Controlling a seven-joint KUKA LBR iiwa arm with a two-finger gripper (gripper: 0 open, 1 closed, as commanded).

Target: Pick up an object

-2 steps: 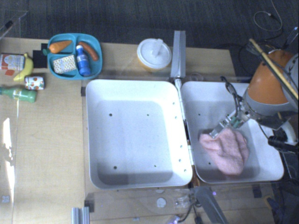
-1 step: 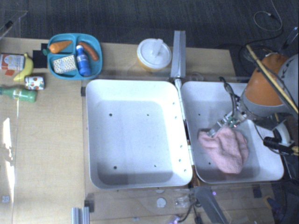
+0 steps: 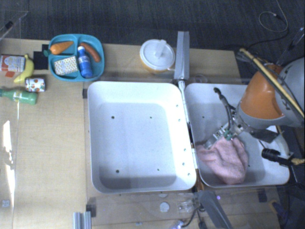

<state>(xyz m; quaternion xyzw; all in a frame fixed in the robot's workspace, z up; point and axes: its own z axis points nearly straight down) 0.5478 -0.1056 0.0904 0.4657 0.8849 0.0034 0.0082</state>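
A crumpled pink cloth (image 3: 225,160) lies in the front part of the right bin (image 3: 206,101). My gripper (image 3: 223,134) hangs low at the cloth's far left edge, touching it or just above it. Its tip is small and partly hidden by the wrist. The grey arm with its orange band (image 3: 259,101) reaches in from the right over that bin.
The left bin (image 3: 133,137) stands beside the right one, with a metal post (image 3: 181,56) between them at the back. Behind the bins are a white lidded cup (image 3: 157,55) and a blue divided plate (image 3: 76,57) of toy food. Small items (image 3: 26,82) lie far left.
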